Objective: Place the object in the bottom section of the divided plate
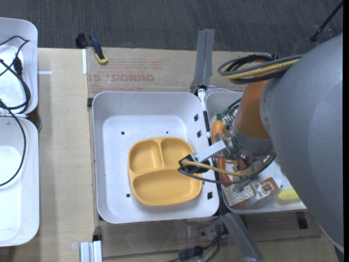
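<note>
smooth, rounded mustard divided plate [161,189] in shallow white bin [112,146]

- Past the far edge of my pale bench [62,146] lies dark grey carpet [163,10].
- A brown cardboard sheet [136,72] with red print lies along that edge.

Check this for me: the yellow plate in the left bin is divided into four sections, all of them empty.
Not quite. The camera view shows the yellow plate divided into three sections, not four: two smaller ones at the top and one larger one at the bottom. The rest holds: it lies in the left bin, and all its sections are empty.
</note>
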`<act>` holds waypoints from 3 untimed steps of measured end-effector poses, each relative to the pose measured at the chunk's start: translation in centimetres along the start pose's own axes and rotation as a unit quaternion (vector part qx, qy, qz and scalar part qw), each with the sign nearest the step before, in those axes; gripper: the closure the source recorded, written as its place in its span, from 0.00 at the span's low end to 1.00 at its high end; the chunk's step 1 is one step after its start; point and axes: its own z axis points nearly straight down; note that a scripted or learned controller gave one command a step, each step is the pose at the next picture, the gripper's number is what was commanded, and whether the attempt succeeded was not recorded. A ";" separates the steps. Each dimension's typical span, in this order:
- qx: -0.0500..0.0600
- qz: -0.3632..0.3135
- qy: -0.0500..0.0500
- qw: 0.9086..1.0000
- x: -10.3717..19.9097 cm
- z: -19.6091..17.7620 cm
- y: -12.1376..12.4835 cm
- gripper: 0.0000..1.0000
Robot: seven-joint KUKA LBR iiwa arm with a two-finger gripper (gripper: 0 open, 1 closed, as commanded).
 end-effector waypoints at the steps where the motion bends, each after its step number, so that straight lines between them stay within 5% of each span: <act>1: 0.000 -0.002 -0.002 1.000 0.0 -0.8 0.1 1.00; 2: -0.001 0.005 0.001 1.000 2.2 -3.8 -6.1 1.00; 3: 0.000 0.070 0.000 0.998 1.9 3.2 -5.5 1.00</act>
